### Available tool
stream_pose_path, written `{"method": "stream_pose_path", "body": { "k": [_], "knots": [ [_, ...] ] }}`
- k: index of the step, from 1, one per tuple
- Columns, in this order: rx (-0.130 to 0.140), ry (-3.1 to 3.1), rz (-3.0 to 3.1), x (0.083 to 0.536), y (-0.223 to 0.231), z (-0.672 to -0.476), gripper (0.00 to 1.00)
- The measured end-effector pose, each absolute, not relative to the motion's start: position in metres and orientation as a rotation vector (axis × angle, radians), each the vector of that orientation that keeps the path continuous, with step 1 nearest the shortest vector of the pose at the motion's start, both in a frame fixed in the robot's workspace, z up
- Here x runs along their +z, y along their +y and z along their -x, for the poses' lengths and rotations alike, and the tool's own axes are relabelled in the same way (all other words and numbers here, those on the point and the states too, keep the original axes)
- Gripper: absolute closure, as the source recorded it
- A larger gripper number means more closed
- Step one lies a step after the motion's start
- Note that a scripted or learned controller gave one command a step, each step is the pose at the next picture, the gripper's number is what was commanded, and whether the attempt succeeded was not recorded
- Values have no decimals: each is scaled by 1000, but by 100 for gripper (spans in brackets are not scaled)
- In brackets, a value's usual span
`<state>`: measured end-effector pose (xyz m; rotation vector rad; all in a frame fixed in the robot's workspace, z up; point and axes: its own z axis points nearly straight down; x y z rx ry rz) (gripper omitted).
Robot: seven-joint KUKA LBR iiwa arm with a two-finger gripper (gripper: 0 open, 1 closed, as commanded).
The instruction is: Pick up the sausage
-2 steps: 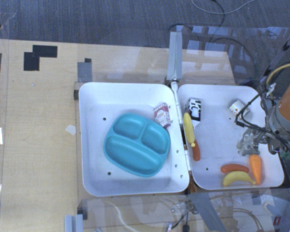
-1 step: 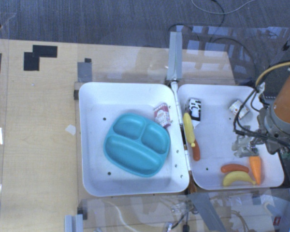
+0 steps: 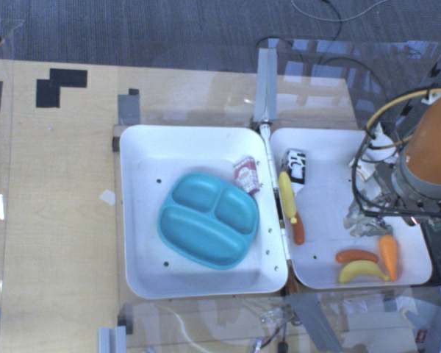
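Sausage [image 3: 357, 256]: short reddish-brown link, lying flat across the near part of the right shallow white bin [image 3: 320, 267], on the bin floor.

Banana [image 3: 362, 272]: small yellow curved toy fruit, just nearer than the sausage and touching or almost touching it along its length.

Carrot [image 3: 388, 256]: orange tapered piece, standing lengthwise just right of the sausage's right end, its near tip beside the banana.

Gripper [image 3: 367, 223]: grey two-finger unit under the arm's orange band, low over the right bin, just beyond the carrot and the sausage. Nothing can be seen gripped by it; how it is set cannot be told from this view.

Yellow-handled tool with a red-orange tip [image 3: 290, 206]: long, lying along the left wall of the right bin.

Black-and-white packet [image 3: 296, 166]: far left corner of the right bin, just beyond the tool.

Left shallow white bin [image 3: 143, 197]: holds a teal sectioned plastic tray [image 3: 208, 219] at its middle, and a small red-and-white sachet [image 3: 246, 175] by the tray's far right edge.
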<state>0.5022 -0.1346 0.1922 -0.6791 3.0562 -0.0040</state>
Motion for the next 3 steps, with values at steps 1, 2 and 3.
{"method": "stream_pose_path", "body": {
  "k": [1,2,3],
  "knots": [
    [-2,3026,805,200,-76,-509,100],
    [-2,3026,805,200,-76,-509,0],
    [0,3076,583,186,-79,-567,0]
  ]
}}
